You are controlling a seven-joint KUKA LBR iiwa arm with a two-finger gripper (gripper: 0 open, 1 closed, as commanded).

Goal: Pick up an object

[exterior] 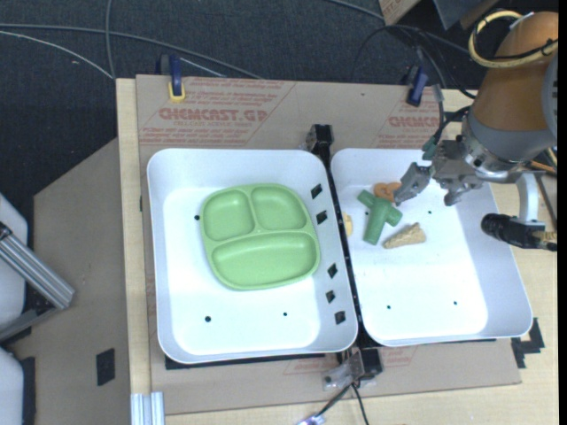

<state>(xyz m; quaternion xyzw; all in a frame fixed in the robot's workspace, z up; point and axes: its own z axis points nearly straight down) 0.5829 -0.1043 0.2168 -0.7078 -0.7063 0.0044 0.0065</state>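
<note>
In the right bin (pixel 443 308) lie a green T-shaped piece (pixel 379 215), a small orange thing (pixel 386 189) just behind it, and a tan wedge (pixel 404 235) to its right. My gripper (pixel 431 189) hovers over the bin's back part, right of the orange thing and behind the wedge. It is open, its fingers are spread, and nothing sits between them. The left finger tip is close to the orange thing.
The left bin (pixel 177 308) holds a green divided plate (pixel 260 235). A small yellowish bit (pixel 347 227) lies at the right bin's left wall. Blue clamps (pixel 176 76) and cables sit behind the bins. The arm's grey and orange body (pixel 518 78) stands at the back right.
</note>
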